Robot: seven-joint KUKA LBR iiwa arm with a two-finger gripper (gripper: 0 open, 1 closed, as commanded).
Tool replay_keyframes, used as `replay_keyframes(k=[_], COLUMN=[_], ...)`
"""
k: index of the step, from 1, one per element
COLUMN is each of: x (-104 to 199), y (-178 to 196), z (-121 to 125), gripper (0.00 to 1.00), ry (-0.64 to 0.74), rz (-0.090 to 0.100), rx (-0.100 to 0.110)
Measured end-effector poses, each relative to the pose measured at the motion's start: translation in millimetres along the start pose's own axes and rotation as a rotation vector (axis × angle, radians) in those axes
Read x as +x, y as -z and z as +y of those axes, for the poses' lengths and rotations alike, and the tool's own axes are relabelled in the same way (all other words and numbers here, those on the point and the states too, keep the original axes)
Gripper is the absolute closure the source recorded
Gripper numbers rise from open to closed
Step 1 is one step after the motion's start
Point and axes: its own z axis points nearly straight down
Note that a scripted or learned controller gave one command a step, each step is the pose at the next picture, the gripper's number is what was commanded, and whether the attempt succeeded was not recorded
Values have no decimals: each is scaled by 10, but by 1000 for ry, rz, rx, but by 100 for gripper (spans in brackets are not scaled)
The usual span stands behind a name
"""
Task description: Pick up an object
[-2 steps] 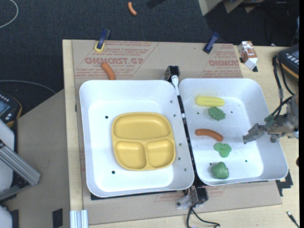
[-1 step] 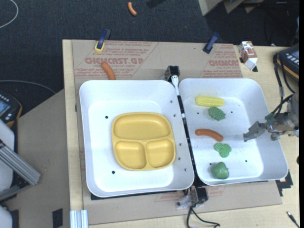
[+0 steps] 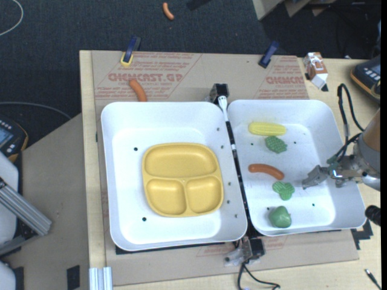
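Near the middle of the right bin (image 3: 326, 116) lies the sausage (image 3: 266, 171), a likely target, with a small broccoli piece (image 3: 283, 190) just below it, a green pepper (image 3: 279, 217) lower still, and corn (image 3: 267, 128) above. Beside the broccoli, toward the bin's right wall, the gripper (image 3: 315, 177) hangs spread and empty. Nothing is lifted; the grasp is still to come.

Just left of the claw (image 3: 315, 178), the right bin (image 3: 314, 122) looks like smooth, glossy white plastic. Farther left, the yellow divided tray (image 3: 181, 179) is matt plastic. The bench top (image 3: 181, 77) behind is printed brown cardboard, dull and flat.
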Motion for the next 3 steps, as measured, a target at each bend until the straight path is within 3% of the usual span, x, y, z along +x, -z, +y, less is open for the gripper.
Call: replay_keyframes(k=[1,2,3], x=[5,-2,17], y=[-530,-397,73], z=[-3,7,100], gripper=[0,100,100], ry=[0,0,3], rz=[-1,-4,-6], rx=[-2,-8,-13])
